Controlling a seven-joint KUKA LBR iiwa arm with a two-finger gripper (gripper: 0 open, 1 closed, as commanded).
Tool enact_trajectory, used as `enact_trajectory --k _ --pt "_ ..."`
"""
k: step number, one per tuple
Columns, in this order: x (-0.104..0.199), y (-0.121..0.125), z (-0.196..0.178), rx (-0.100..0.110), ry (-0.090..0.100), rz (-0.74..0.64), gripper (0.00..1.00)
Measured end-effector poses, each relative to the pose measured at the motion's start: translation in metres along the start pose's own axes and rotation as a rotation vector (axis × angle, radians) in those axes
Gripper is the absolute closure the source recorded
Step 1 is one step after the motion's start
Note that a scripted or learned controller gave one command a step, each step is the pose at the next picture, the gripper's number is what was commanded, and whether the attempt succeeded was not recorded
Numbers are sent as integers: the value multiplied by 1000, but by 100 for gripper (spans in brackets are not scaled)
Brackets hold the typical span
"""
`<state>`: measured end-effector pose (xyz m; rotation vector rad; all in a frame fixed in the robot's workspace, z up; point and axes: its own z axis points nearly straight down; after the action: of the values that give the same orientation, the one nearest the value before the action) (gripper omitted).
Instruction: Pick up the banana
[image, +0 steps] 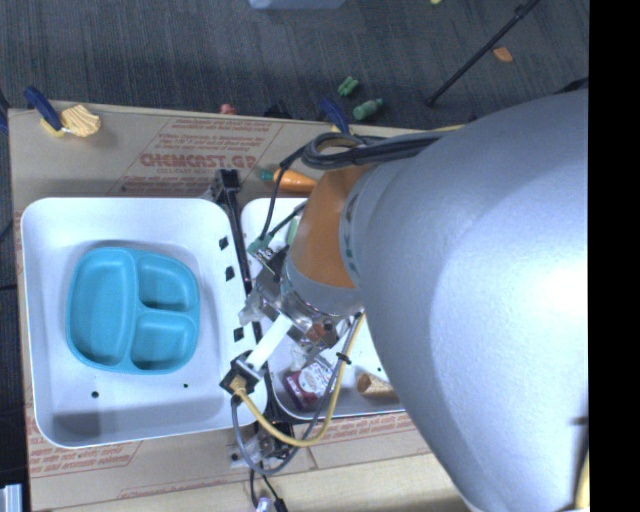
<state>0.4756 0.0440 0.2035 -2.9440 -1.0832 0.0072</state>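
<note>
As it reaches leftward, arm (480, 280) over right bin (262, 215)

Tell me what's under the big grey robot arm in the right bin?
The arm covers most of the right bin. Below its wrist a dark red round thing and a tan piece peek out. Anything else there, including a banana, is hidden.

One fixed overhead camera, slanted down on both bins (40, 300), arm (480, 300) close beneath.
</note>
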Motion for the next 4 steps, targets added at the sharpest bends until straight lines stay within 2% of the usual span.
enact_trajectory --k 1,2,3,4 --pt "-39 46 -82 -3 1 -163 0" --pt "26 -24 -100 -1 0 -185 0" --pt "8 -9 -41 -1 -1 -19 0" --pt "79 56 -95 -2 0 65 0"
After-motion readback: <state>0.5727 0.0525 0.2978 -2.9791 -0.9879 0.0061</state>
